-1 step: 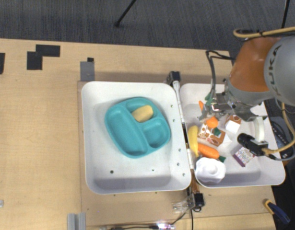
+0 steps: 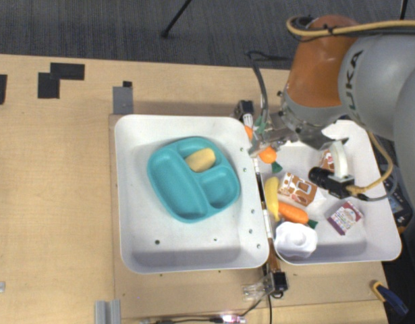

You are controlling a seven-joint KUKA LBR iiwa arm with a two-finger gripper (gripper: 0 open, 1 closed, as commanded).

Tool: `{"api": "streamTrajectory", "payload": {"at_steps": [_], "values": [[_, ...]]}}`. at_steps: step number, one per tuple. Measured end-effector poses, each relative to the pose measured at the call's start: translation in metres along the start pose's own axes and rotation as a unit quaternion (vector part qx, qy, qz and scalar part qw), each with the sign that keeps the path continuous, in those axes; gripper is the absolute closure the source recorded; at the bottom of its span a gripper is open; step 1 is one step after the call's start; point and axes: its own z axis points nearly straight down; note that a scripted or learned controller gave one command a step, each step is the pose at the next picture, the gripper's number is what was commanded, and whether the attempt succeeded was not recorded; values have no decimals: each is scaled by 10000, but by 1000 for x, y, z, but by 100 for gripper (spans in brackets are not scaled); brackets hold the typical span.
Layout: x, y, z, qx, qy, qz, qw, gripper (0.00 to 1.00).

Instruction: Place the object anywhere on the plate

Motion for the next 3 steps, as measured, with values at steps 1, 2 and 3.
{"api": "streamTrajectory", "payload": {"at_steps": [1, 2, 3], "values": [[-2, -1, 0, 7, -7, 18, 10000, 0], [34, 40, -45, -13, -4, -256, 9997, 0], [81, 103, -66, 3, -2, 901, 9959, 0]]}}
